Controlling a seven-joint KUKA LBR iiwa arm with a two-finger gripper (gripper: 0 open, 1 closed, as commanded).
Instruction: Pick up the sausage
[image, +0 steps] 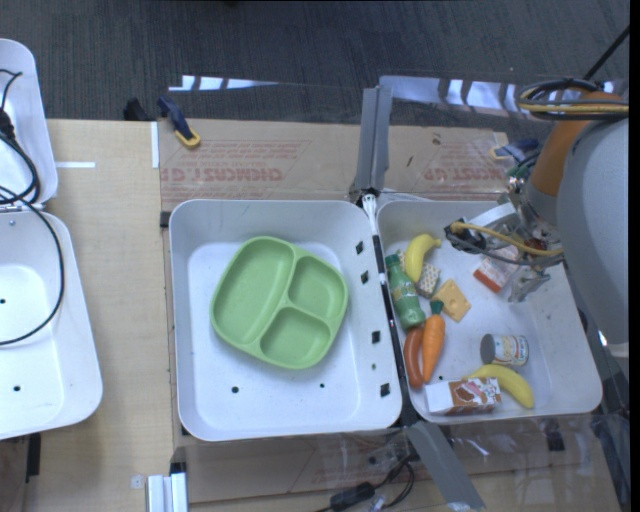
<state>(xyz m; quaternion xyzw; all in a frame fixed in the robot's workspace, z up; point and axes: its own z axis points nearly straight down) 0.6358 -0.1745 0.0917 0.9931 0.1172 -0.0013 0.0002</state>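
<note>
Nearest the tabletop's front edge, the right bin (560, 400) holds a juice carton (462, 396) and a banana (508, 384). Just behind, the sausage (412, 356) lies touching a carrot (431, 346). Toward the back right corner my end effector (524, 288) hangs over this bin; whether it is spread, I cannot tell.

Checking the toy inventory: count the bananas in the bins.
2, both in the right bin: one banana near its upper left, another banana at the lower right beside a carton.

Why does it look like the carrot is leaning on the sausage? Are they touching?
Touching. In the camera view the carrot lies right along the red sausage, overlapping its edge with no bin floor showing between them.
</note>
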